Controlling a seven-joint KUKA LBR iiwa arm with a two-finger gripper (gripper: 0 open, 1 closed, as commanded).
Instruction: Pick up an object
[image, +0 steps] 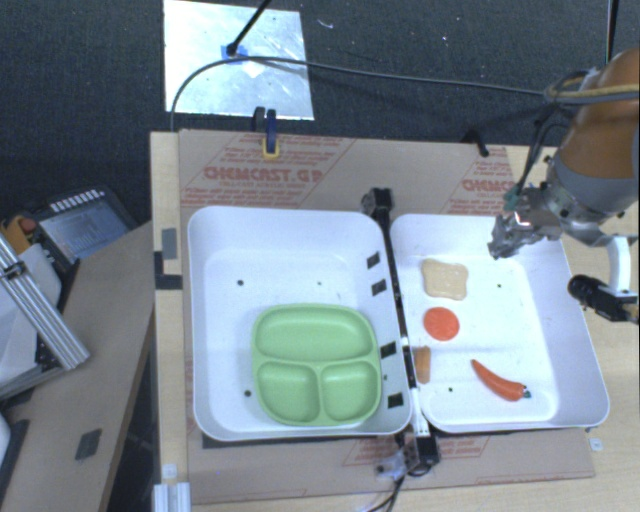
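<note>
gripper (508, 243) hangs over the far right part of the right bin (560, 300); i cannot tell its state, and nothing shows in its grasp. 4 candidates lie in that bin: a beige slice (445, 279), a red disc (441, 324), a brown piece (422, 364) by the divider, and an orange chili (498, 380). all look flat, so a descent may close on bare floor or nudge one aside.

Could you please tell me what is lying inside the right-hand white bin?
Right bin: beige piece, red disc, orange-red pepper, small brown piece by the divider. Nothing looks covered.
</note>
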